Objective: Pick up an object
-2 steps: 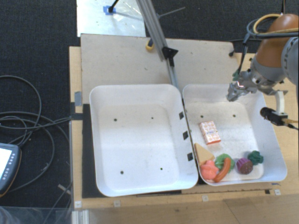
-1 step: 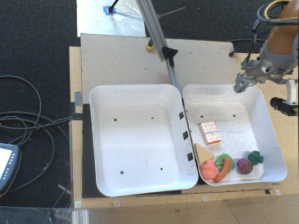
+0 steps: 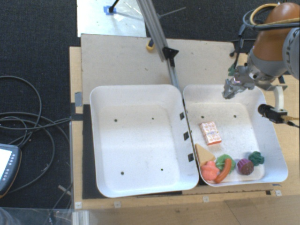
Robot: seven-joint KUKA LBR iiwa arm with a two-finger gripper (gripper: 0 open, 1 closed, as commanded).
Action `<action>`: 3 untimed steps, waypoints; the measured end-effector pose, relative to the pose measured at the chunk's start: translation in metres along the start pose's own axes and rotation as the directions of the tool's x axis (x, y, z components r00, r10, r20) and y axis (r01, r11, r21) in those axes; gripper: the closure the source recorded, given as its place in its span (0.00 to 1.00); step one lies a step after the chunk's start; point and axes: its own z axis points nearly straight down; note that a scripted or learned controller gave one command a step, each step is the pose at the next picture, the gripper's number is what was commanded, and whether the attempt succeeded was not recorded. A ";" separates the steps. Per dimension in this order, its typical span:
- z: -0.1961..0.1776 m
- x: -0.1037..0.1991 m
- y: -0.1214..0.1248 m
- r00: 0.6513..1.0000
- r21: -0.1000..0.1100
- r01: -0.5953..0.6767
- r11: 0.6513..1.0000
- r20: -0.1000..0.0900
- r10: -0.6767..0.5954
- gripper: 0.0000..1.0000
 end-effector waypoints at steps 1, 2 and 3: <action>0.004 0.059 -0.006 1.000 0.000 0.001 1.000 -0.001 -0.001 1.00; 0.008 0.116 -0.022 1.000 0.002 0.001 1.000 -0.002 -0.001 1.00; -0.002 0.177 -0.039 1.000 0.001 0.002 1.000 -0.002 -0.002 1.00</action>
